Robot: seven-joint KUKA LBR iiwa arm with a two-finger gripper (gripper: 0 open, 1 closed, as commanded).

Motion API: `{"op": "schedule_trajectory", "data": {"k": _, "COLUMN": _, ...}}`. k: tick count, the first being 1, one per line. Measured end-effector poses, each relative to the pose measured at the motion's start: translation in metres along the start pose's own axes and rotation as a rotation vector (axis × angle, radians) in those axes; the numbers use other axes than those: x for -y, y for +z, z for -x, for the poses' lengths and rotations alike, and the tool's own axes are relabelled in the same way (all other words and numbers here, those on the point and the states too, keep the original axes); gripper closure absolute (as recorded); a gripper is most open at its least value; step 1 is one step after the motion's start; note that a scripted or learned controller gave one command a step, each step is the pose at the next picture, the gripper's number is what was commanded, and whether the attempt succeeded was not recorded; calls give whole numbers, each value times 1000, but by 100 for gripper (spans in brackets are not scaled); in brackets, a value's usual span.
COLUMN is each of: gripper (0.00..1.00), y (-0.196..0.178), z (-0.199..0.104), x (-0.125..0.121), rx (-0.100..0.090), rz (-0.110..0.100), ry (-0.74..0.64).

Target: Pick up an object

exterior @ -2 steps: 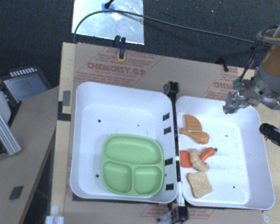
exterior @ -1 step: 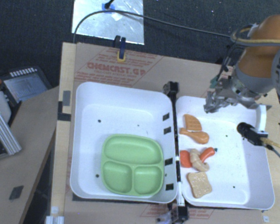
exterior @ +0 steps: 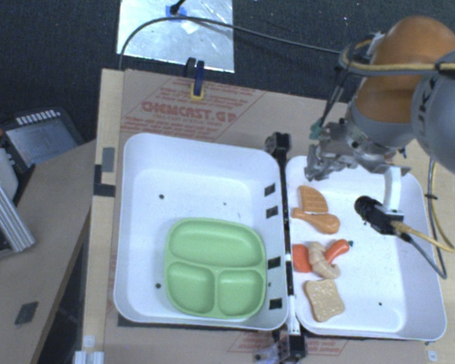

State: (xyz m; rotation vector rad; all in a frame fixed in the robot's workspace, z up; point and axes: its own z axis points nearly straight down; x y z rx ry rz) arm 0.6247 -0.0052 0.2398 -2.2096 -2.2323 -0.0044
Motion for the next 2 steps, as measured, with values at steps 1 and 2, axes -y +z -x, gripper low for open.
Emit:
{"op": "schedule_trajectory", "data": {"k": 1, "gripper": 100, "y": 8, "z": -59, "x": 18, "rx": 0, "rz": -2, "ry": 0}}
{"op": "schedule_trajectory", "data": {"k": 2, "gripper": 100, "y": 24, "z": -110, "x": 23, "rx": 0, "rz": -3, "ry": 1}}
